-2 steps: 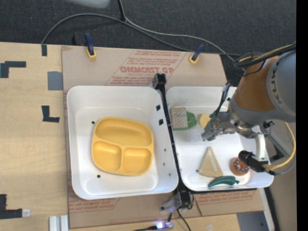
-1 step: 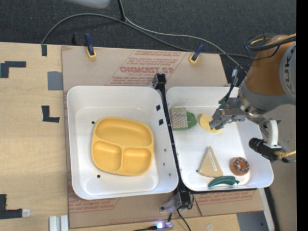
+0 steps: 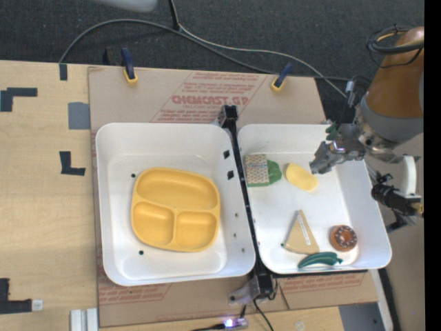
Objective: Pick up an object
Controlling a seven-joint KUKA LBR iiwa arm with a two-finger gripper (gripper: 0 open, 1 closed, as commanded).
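The right bin [image 3: 358, 185] holds several toy foods. A pale yellow lemon-shaped piece [image 3: 300, 177] lies near its middle. Left of it sits a green piece with a tan checkered top [image 3: 261, 171]. Toward the front lie a tan wedge [image 3: 302, 234], a green pepper [image 3: 320, 259] and a brown-frosted donut [image 3: 343, 238]. My gripper [image 3: 322, 161] hangs just above and to the right of the lemon-shaped piece, its dark fingers pointing down-left. Nothing shows between the fingers.
The left bin [image 3: 110, 185] carries a yellow divided plate [image 3: 176, 208]. A black divider clip [image 3: 228, 116] sits where the bins meet at the back. Cables run across the dark floor behind the bench. Yellow clamps [image 3: 129, 74] hold the cardboard base.
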